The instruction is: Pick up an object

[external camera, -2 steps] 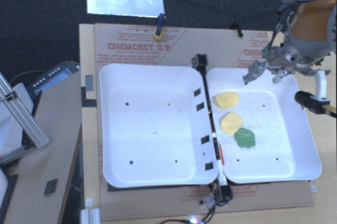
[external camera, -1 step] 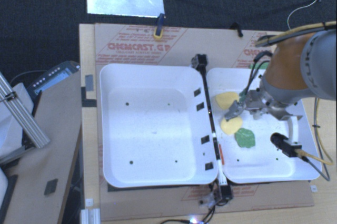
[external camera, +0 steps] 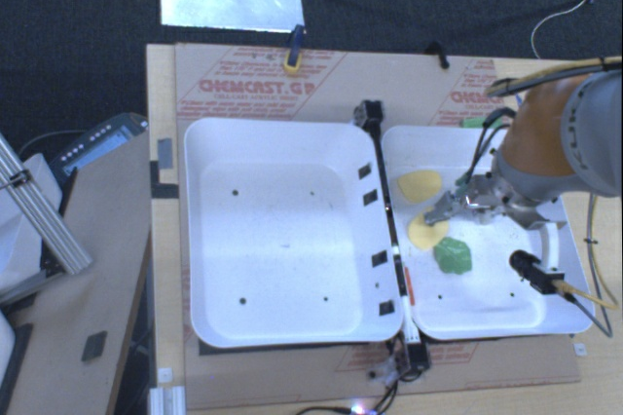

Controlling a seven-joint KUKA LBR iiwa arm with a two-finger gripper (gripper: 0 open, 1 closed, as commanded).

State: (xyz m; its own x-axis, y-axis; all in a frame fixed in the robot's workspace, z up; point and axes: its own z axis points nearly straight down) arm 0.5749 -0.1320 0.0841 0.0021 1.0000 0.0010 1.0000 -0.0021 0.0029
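view: single overhead | facing: down, slanted | range: moderate | frames: left bin [external camera: 282,238], right bin [external camera: 487,298]

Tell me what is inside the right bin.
The right bin holds a far yellow piece, a near yellow piece under the gripper, and a green lump. The arm covers the bin's right part; whatever lies there is hidden.
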